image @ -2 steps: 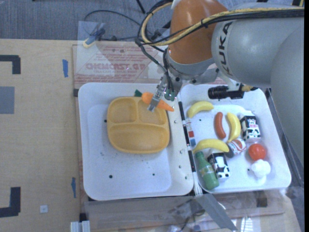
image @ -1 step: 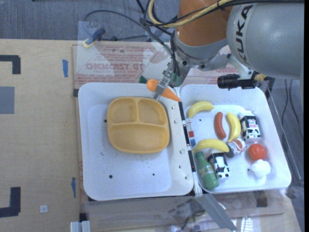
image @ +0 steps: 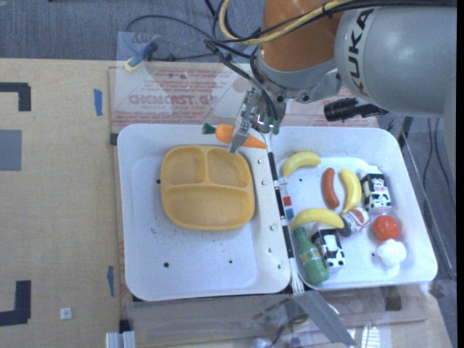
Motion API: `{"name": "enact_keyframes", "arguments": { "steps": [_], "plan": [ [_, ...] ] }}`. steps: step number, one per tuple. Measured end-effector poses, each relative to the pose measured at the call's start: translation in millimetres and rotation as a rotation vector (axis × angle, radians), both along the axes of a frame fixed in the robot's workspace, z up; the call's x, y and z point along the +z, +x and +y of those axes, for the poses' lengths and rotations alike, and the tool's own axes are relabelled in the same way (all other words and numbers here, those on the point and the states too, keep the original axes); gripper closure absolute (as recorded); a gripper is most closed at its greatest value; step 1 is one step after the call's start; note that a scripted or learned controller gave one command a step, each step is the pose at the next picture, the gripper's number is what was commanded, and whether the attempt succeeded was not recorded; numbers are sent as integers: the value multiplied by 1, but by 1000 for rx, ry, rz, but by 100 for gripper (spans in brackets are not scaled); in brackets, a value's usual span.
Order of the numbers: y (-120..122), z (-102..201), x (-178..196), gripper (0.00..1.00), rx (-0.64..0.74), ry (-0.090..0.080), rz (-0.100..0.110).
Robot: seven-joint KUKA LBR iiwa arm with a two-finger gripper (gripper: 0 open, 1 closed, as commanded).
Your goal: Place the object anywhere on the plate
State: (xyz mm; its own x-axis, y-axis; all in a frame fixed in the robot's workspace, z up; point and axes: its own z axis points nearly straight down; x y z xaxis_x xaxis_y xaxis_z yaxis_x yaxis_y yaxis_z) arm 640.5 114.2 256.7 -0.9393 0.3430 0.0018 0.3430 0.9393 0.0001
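A yellow divided plate (image: 207, 187) lies in the left bin (image: 138, 216), toward its back half. Just behind the plate's far right rim is a toy carrot (image: 224, 132), orange with a green top pointing left. My gripper (image: 240, 138) hangs down from the orange-banded wrist straight over the carrot's middle, crossing in front of it and hiding part of it. The view does not settle whether the carrot is gripped or merely lying under the gripper.
The right bin (image: 413, 165) holds three bananas (image: 300, 161), a sausage (image: 330, 187), a red tomato (image: 386, 227), a green bottle (image: 312, 259), two black-and-white cow toys (image: 375, 191) and a white ball (image: 392, 252). A ridge (image: 275, 209) divides the bins.
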Motion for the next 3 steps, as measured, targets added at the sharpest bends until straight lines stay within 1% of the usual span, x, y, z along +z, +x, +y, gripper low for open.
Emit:
{"name": "enact_keyframes", "arguments": {
  "steps": [1, 2, 3],
  "plan": [
    [2, 1, 8, 100, -3, 3, -3],
    [17, 17, -11, 100, 317, 2, -7],
    [17, 17, -10, 0, 317, 2, -7]
  ]
}}
